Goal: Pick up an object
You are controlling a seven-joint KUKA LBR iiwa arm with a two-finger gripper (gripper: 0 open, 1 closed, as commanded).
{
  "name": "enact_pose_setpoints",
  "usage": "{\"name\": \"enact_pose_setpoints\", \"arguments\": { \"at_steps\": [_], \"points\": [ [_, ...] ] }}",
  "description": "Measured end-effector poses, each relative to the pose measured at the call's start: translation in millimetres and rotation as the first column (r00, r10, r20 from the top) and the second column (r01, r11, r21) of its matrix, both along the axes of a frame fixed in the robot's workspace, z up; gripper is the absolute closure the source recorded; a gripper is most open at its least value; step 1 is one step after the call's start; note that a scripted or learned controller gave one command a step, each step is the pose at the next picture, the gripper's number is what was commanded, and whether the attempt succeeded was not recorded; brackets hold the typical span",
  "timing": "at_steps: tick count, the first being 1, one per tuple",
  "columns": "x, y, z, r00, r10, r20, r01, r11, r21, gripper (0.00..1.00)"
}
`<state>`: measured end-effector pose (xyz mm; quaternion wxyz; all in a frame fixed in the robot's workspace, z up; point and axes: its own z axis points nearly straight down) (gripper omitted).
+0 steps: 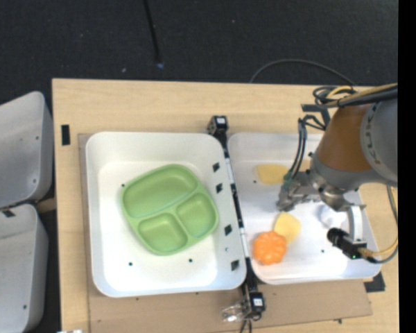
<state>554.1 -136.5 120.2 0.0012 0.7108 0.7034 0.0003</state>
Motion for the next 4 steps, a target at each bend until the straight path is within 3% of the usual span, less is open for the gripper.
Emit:
{"name": "enact_pose_setpoints", "arguments": {
  "at_steps": [3,4],
  "points": [
    [11,8,140,1.0,0.014,0.004,-0.014,1.0,-0.001,1.0],
    [22,64,129,1.0,0.016,-0.003,-0.016,1.0,0.001,1.0]
  ]
}}
